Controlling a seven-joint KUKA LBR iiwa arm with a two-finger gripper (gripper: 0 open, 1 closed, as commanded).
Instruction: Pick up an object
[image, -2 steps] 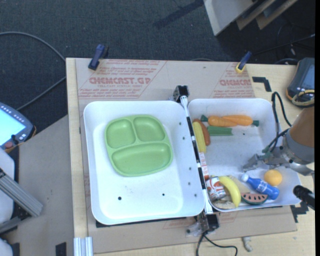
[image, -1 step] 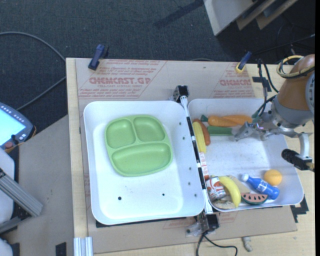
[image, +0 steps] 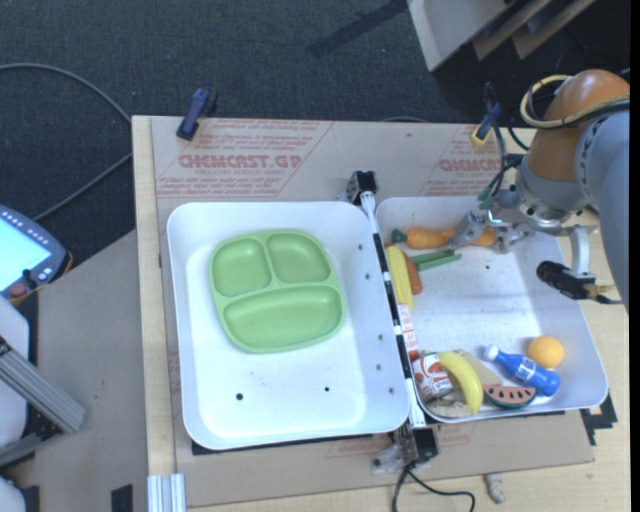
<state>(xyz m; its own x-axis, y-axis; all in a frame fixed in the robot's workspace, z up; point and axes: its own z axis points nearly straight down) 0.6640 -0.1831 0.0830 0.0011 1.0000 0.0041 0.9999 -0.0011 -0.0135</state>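
A small orange toy (image: 481, 238) lay at the top of the right bin (image: 590, 385), close to the back wall. It looked like the thing most likely to be picked, because the gripper (image: 491, 226) was right over it, touching it or almost touching it. The toy sat partly under the gripper, so it was hard to say if it was being held. It was also too small and too hidden to tell if the gripper was spread wide or pinched together.

Just beside that toy, to the left, lay a carrot (image: 425, 238). A thin green stick (image: 436, 260) lay below the carrot. A yellow corn cob (image: 400, 276) rested along the left wall of the bin, likely because it had rolled there and stopped.

The other toys were well apart from the gripper, down at the front of the bin. There was a can (image: 431, 372), with a banana (image: 464, 380) leaning across it. Next to them were a watermelon slice (image: 506, 395), a blue bottle (image: 524, 371) lying on its side, and a round orange ball (image: 546, 351).

The middle of the right bin was bare, so the arm (image: 580, 130) had room to come down from the right without bumping anything.

The left bin (image: 190, 330) held a green plate (image: 278, 290) with three parts. It lay flat, and nothing was on it.
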